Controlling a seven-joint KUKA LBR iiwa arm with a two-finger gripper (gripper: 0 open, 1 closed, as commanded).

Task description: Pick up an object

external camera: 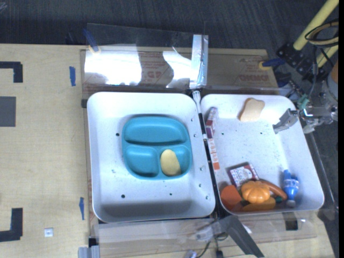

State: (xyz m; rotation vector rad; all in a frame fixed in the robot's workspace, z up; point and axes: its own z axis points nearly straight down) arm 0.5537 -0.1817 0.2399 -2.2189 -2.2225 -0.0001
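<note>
The counter (pixel 43 144) carries two white bins side by side. The left bin (pixel 102 198) holds a blue tray (pixel 145 133) with a yellow lemon (pixel 170 162) in its lower right compartment. The right bin (pixel 252 144) holds the loose things: a beige sponge (pixel 251 110) near its top edge, a thin tube (pixel 209 121) along its left wall, and, crowded in the lower corner, a dark packet (pixel 243 173), an orange toy (pixel 256 192) and a small blue bottle (pixel 291 185).

The gripper (pixel 285 121) sits at the right bin's upper right edge, close to the rim; whether it is open or closed cannot be told here, and nothing is visibly held in it.

The risks, as I judge them: the lower-corner pile is tightly packed, so a grasp there may nudge neighbours or catch two things, and the tube hugs the wall. The sponge stands apart and looks the safest pick.
</note>
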